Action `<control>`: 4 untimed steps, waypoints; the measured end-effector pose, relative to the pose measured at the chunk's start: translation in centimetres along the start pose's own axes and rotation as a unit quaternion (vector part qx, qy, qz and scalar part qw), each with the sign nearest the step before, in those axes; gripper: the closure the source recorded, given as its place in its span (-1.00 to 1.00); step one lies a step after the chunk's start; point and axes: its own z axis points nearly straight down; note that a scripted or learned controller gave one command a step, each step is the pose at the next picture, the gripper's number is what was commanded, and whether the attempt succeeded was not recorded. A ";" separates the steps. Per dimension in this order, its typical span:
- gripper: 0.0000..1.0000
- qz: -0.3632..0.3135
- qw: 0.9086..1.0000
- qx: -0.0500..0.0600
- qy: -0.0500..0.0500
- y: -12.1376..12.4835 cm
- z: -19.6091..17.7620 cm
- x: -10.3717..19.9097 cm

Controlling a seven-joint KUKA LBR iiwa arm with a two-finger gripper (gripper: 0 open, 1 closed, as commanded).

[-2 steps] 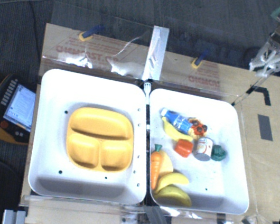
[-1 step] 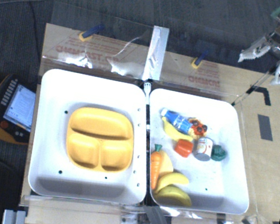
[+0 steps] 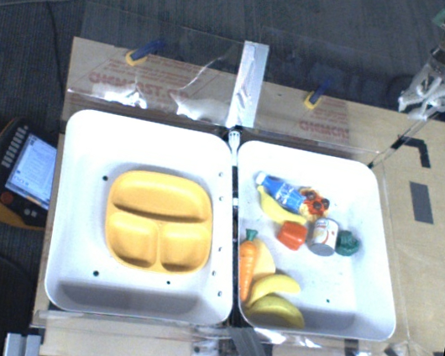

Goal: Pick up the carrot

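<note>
The carrot [image 3: 247, 267] is orange with a small green top. It lies lengthwise along the left wall of the right bin [image 3: 377, 268], green end pointing away from the front. A pale orange fruit [image 3: 265, 262] touches its right side and a yellow banana [image 3: 274, 297] lies just beyond. My gripper [image 3: 427, 96] hangs far off at the upper right, outside the bin and above the bench's back corner. It is open, with nothing between its fingers.
The right bin also holds a blue bottle [image 3: 283, 193], a red pepper [image 3: 292, 235], a small can [image 3: 323, 236] and a green item [image 3: 348, 244]. A yellow divided tray [image 3: 159, 221] lies in the left bin [image 3: 84, 191]. A handheld pendant [image 3: 14, 175] lies left of the bench.
</note>
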 end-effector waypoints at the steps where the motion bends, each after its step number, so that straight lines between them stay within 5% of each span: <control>1: -1.00 0.000 1.000 0.000 0.000 0.0 0.0 0.0; 2: 1.00 -0.001 1.000 0.001 -0.004 0.1 -0.7 0.1; 3: 1.00 -0.002 1.000 0.003 -0.007 0.2 -1.4 0.2; 4: -1.00 -0.002 1.000 0.003 -0.007 0.2 -1.3 0.2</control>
